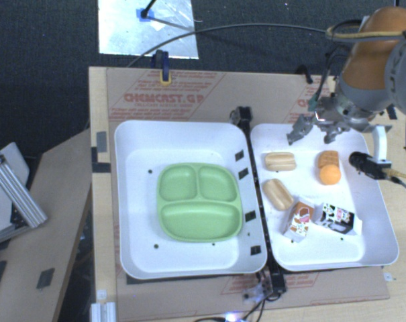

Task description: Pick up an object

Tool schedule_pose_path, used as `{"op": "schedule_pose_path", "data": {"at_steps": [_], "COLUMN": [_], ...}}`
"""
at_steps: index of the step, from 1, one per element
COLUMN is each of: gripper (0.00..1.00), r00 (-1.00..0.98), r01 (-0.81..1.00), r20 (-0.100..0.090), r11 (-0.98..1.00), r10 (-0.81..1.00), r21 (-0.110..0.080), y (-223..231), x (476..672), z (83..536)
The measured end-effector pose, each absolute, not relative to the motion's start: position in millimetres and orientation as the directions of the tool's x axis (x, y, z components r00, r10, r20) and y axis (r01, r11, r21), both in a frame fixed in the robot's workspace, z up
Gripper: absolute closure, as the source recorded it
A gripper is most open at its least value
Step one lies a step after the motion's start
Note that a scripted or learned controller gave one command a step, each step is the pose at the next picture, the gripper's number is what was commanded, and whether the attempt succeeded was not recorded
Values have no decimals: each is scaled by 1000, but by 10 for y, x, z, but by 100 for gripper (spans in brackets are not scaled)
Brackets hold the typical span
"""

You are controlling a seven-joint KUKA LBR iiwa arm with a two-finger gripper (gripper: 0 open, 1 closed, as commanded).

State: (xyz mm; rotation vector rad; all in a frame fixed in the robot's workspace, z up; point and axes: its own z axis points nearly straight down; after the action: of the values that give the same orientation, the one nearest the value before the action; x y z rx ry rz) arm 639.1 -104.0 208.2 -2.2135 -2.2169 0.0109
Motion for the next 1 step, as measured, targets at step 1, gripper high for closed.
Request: {"op": "schedule_pose_path", "data": {"at_steps": [1], "gripper": [0], "r00": [-3], "r01": [1000], "r20": [0], "r11": [3], "r10": [1000], "r21": [2], "y": [-1038], "x": [6419], "z": [2156]}}
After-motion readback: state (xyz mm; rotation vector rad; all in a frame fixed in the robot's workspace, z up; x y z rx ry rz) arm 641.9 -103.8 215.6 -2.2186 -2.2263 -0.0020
